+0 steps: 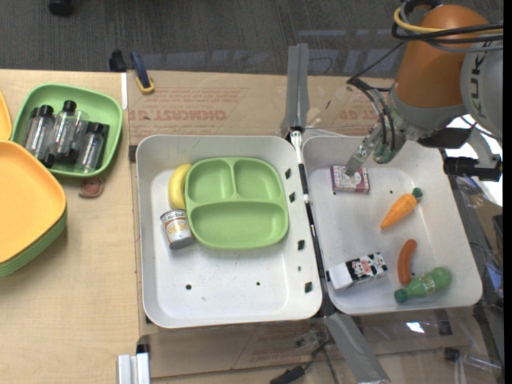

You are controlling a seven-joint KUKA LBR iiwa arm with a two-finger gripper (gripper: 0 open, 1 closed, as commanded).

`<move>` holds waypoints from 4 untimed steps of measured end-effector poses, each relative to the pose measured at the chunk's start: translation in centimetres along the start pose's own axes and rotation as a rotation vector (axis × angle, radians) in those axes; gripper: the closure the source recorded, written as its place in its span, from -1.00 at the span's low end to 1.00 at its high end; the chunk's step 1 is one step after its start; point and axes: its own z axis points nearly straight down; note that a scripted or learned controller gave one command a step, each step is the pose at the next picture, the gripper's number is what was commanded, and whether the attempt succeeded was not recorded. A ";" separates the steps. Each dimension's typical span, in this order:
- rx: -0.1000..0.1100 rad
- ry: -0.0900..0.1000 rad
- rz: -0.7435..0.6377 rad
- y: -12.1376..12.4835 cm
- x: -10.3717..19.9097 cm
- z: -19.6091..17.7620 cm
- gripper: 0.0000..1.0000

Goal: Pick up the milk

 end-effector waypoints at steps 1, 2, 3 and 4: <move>-0.001 -0.001 0.325 1.2 -0.5 0.0 1.00; 0.002 -0.001 0.695 -0.5 -4.1 3.8 1.00; 0.000 -0.002 0.555 2.0 -2.3 0.0 1.00; 0.000 -0.005 0.552 2.0 -2.4 -0.9 1.00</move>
